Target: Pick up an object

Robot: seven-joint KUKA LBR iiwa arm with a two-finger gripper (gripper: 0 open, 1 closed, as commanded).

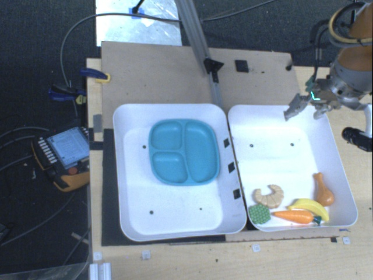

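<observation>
My gripper (307,109) hangs over the far right corner of the right bin (280,150), its two fingers spread apart with nothing between them. Several toy foods lie along that bin's near edge, well away from the gripper: a tan croissant (268,195), a green broccoli piece (260,214), an orange carrot (293,216), a yellow banana (310,207) and a brown drumstick (323,190).
The left bin (134,203) holds a blue divided plate (184,151). A grey pole (195,34) slants across the back of the bench. Clamps and a handheld device (64,156) lie off the bench to the left.
</observation>
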